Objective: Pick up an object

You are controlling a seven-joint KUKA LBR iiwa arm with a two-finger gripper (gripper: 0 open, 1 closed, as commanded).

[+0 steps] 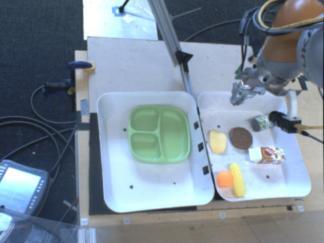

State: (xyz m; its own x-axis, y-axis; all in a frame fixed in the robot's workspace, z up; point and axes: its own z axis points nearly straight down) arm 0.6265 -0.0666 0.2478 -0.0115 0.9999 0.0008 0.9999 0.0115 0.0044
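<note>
The right bin [298, 186] holds six things — one corn cob [237, 179], orange [225, 179], yellow wedge [218, 142], brown disc [241, 137], carton [267, 155], can [261, 122] — lettering unreadable. Gripper [238, 98] above; grip state unclear.

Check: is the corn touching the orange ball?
Touching. The camera view shows the corn lying against the orange ball's right side, no gap between them.

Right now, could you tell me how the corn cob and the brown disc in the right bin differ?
The corn cob is yellow and elongated; the brown disc is dark, round and flat. The corn cob lies near the bin's front edge, touching an orange ball; the brown disc sits mid-bin, beside a yellow piece. Both lie in the right bin.
</note>
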